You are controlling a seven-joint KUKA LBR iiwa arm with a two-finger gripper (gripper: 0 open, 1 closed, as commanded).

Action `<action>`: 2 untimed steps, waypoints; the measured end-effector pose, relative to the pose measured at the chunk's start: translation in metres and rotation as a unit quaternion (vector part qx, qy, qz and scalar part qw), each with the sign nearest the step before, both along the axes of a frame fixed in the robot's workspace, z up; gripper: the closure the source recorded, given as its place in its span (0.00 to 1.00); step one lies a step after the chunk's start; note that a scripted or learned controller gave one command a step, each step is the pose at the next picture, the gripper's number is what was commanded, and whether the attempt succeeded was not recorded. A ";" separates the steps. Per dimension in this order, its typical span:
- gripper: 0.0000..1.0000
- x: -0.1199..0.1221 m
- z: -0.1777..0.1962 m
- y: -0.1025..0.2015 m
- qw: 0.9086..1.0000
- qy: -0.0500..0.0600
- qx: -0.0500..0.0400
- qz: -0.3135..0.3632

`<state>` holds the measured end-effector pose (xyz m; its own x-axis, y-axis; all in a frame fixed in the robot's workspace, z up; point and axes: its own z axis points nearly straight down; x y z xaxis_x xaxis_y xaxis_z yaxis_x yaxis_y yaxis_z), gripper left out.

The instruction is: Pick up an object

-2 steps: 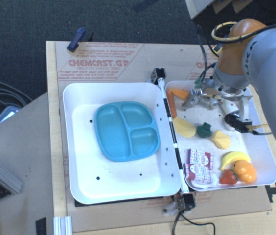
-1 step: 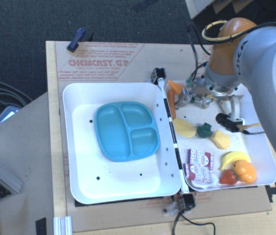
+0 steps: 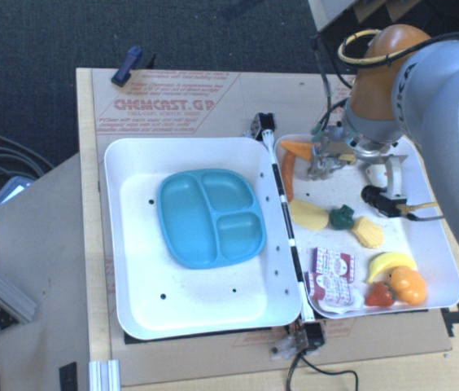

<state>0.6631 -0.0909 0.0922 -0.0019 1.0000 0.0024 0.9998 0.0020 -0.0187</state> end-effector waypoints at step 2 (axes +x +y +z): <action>1.00 0.000 0.010 0.000 1.000 0.000 0.000 0.000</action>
